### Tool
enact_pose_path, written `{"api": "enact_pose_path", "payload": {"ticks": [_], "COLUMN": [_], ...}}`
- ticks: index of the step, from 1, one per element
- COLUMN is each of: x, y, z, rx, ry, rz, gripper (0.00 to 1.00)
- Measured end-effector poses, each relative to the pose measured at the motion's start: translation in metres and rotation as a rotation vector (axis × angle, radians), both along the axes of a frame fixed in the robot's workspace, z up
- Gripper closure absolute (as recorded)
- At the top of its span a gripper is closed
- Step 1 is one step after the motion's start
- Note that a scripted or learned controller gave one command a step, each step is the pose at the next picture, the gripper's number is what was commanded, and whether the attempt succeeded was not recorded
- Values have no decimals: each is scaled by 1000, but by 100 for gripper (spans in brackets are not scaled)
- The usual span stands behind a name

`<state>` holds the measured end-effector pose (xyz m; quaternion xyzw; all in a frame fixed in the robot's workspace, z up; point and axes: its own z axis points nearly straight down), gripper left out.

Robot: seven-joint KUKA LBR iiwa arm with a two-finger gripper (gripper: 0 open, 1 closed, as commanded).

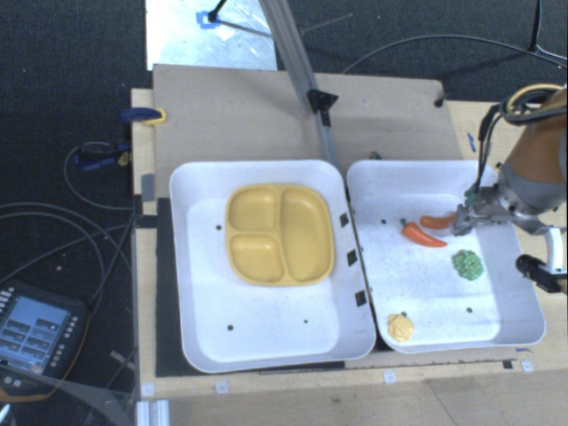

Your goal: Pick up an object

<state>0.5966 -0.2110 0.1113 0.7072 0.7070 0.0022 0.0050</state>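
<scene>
In the right bin (pixel 497 327) lie a red-orange chili pepper (pixel 421 233), an orange sausage-like piece (pixel 436 222) just behind it, a green broccoli floret (pixel 468 264) and a small yellow toy (pixel 401 327) at the front left corner. My gripper (pixel 465 219) is low in this bin, at the right end of the orange piece and just right of the pepper. The fingertips are too small and blurred to read. The grey arm with its orange band (pixel 538 153) comes in from the right.
The left bin (pixel 204 327) holds a yellow three-compartment plate (pixel 280 234). A slanted metal pole (pixel 297 56) crosses the bench behind the bins. Cables and a teach pendant (pixel 35 327) lie on the floor at the left.
</scene>
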Motion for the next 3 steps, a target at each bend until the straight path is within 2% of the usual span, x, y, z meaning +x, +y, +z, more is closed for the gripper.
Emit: {"api": "enact_pose_path", "payload": {"ticks": [2,3], "x": [17,18], "y": [0,0], "z": [102,128], "rx": [1,2], "ry": [1,4], "rz": [8,9], "gripper": [100,100]}}
